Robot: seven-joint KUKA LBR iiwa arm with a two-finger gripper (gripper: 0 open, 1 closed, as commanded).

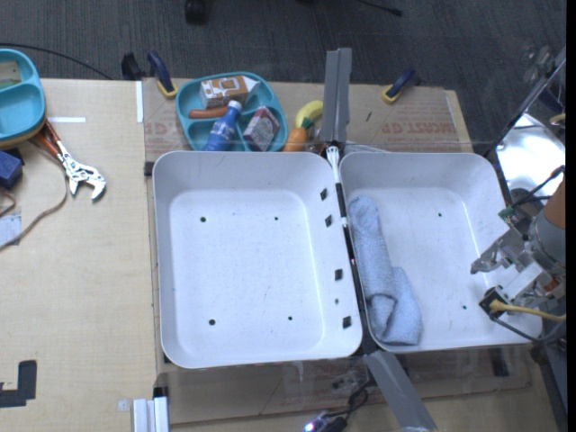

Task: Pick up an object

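Observation:
A folded grey-blue cloth lies in the right bin, stretched along its left wall from mid-depth to the front corner. My gripper hangs over the right bin's right edge, well to the right of the cloth and apart from it. Nothing shows between its tips. The left bin has only its bare white floor in sight.
A teal tray with a bottle, a box and small items sits behind the left bin, with an orange and a yellow toy beside it. A wrench and a teal dish lie on the bench at left.

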